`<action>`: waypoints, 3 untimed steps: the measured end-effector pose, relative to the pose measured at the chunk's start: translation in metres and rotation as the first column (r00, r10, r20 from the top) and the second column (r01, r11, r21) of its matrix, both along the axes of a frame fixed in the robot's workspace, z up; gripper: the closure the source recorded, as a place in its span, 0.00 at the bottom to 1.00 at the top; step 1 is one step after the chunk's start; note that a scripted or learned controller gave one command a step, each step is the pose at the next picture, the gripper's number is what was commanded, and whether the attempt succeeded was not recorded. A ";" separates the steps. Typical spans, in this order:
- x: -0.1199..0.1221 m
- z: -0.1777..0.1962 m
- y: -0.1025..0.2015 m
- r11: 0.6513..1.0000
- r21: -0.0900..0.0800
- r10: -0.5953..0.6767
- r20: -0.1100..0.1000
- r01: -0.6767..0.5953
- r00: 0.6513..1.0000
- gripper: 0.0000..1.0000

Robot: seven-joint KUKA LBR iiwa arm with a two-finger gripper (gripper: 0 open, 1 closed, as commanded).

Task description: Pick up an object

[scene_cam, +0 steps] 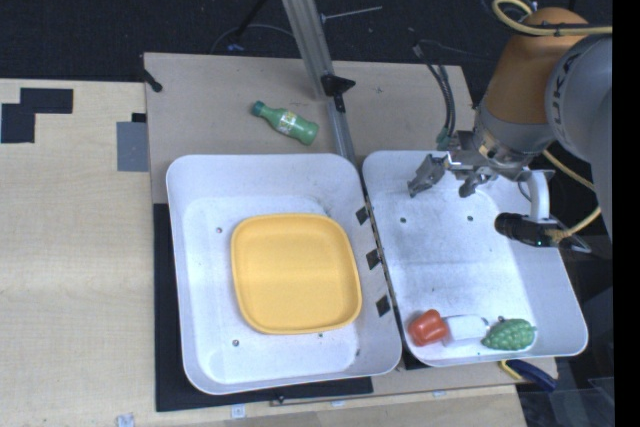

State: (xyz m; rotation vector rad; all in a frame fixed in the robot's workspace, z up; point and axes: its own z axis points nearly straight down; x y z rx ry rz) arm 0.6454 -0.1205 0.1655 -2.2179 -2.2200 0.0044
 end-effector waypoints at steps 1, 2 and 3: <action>-0.001 -0.043 0.004 1.000 0.000 0.001 0.000 -0.001 1.000 0.00; 0.000 -0.031 0.003 1.000 -0.001 -0.001 0.004 0.001 1.000 1.00; 0.002 0.032 0.006 1.000 -0.001 -0.001 0.009 0.001 1.000 1.00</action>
